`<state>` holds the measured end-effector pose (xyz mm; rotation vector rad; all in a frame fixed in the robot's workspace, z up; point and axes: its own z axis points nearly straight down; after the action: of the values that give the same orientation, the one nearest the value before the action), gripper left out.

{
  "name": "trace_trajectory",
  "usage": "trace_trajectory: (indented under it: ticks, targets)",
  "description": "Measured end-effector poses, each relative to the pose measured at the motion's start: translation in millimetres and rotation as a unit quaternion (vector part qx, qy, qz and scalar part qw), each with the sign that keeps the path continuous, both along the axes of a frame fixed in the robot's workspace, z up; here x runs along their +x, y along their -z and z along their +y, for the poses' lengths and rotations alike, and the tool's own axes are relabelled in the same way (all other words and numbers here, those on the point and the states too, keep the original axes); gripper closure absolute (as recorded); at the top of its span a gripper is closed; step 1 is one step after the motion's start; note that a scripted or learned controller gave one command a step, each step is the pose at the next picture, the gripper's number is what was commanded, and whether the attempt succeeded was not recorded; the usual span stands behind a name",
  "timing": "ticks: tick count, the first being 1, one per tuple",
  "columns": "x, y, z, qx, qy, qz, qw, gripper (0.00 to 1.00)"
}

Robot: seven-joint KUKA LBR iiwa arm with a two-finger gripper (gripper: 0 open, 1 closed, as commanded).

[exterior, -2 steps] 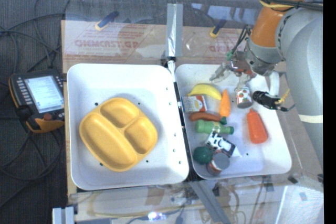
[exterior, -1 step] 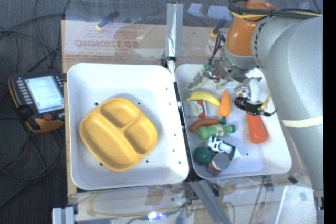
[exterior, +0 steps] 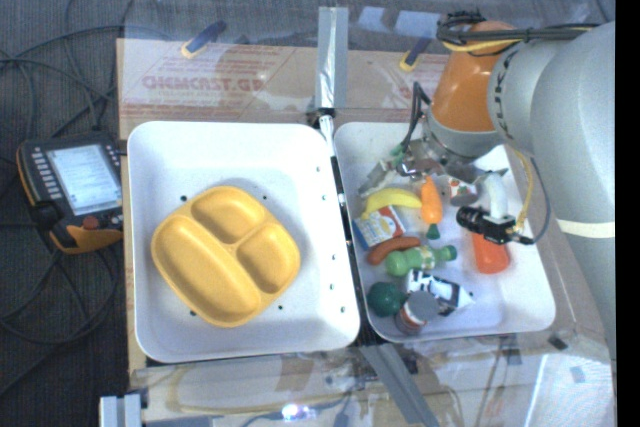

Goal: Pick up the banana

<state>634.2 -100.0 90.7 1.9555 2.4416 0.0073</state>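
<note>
Banana (exterior: 392,201) lying in the right bin (exterior: 520,310), just beside an orange carrot (exterior: 431,202) and above a red sausage (exterior: 394,248). Gripper (exterior: 432,161) low over the pile, right behind the banana. Fingers' opening: cannot tell from here.

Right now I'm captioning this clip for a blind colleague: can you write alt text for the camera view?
A grey arm's gripper hangs over the right bin, just above a yellow banana lying among toy foods, including a carrot and a green bottle. The left bin holds a yellow divided plate.
</note>
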Motion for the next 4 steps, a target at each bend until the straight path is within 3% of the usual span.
trace_trajectory:
  ticks: [1,2,3,4]
  targets:
    - [-21,0,-6,-0.0001,-0.035,-0.001,0.9994,0.00]
    - [-56,-1,-11,0.0019,0.007,-0.002,1.0000,0.00]
    - [-87,-1,-9,0.0032,0.114,-0.001,0.9934,0.00]
    - [-87,-9,-9,0.0035,0.114,0.000,0.9934,1.00]
